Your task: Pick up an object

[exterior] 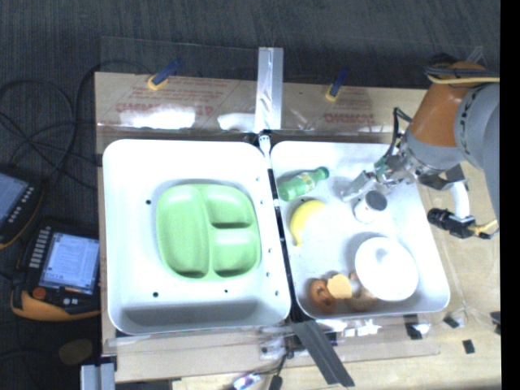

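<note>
While the arm (pixel 455 124) reaches in from the right, I see its gripper (pixel 364 187) low over the upper part of the right bin (pixel 435 254); whether it is wide or narrow I cannot tell, and nothing shows in its grasp. A green bottle (pixel 301 183) and a banana (pixel 303 216) lie to its left, a white bowl (pixel 387 268) nearer me. The left bin (pixel 122 242) holds a green divided tray (pixel 208 229).

bottle (pixel 301 183), banana (pixel 304 216), bowl (pixel 387 269) crowd right bin (pixel 435 250)
</note>
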You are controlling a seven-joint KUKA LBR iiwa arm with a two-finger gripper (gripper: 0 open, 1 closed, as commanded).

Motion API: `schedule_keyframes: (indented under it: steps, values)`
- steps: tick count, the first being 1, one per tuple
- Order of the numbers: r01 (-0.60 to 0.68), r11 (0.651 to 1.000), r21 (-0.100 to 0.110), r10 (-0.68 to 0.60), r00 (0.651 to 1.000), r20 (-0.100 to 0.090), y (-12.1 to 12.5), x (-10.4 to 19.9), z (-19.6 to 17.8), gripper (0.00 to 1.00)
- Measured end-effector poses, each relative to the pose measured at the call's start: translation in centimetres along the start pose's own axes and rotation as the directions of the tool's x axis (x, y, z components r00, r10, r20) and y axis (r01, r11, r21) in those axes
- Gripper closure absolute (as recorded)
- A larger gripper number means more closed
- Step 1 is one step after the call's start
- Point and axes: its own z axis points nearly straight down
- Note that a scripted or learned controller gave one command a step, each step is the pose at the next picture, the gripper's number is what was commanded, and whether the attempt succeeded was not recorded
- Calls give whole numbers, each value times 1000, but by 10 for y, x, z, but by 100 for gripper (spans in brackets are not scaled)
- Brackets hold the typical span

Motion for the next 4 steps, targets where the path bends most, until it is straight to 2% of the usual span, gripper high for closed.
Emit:
schedule_keyframes:
  steps: [1, 2, 3, 4]
  values:
    - [1, 1000, 1, -1, 1000, 6, 0, -1, -8, 100]
    - [-303, 953, 15, 303, 953, 10, 20, 65, -106, 100]
    - [-663, 749, 10, 663, 749, 18, 45, 91, 0, 100]
    - [-834, 552, 7, 833, 552, 20, 50, 87, -7, 100]
